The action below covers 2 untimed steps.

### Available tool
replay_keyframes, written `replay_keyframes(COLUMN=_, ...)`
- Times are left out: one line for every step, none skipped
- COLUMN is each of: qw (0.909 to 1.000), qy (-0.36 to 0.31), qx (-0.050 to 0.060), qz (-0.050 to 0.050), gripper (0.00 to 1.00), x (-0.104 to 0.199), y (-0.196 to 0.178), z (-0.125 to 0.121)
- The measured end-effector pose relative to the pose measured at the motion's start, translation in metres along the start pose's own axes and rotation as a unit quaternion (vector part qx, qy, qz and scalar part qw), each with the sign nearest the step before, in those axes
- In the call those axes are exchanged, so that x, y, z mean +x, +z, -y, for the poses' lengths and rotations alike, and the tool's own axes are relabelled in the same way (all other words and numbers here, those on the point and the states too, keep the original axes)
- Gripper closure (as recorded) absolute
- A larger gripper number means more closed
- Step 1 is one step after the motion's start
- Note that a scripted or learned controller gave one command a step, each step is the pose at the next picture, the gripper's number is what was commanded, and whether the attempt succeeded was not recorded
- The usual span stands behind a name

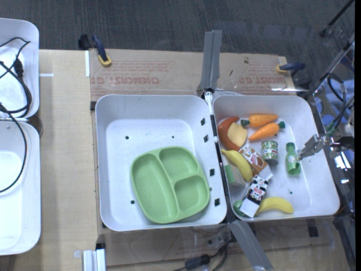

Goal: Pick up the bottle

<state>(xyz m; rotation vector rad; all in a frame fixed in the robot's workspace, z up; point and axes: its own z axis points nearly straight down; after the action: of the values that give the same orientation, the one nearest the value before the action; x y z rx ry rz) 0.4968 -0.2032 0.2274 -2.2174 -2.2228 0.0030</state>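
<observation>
The end effector (307, 148) sits low at the right edge of the right bin (321, 191), tip just beside the green bottle (291, 158). Honestly can't tell if it's open or closed, it's too small and blurry here. The bottle lies on the bin floor, right of a small green can (269, 151). Further left there are two carrots (263, 125), an orange-and-yellow fruit piece (232, 132), a banana (237, 163), a cow-print carton (256, 192) and another banana (274, 205) near the front. The left bin (113, 151) holds a green divided plate (169, 183). Both sit on the desk (62, 151).
</observation>
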Motion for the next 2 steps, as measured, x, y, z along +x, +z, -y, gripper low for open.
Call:
replay_keyframes(qw=1.0000, qy=0.002, qx=0.000, qz=0.000, gripper=0.00, x=-0.019, y=0.041, z=-0.047)
replay_keyframes(qw=0.9974, qy=-0.072, qx=-0.001, qz=0.000, gripper=0.00, x=-0.003, y=0.136, z=-0.071)
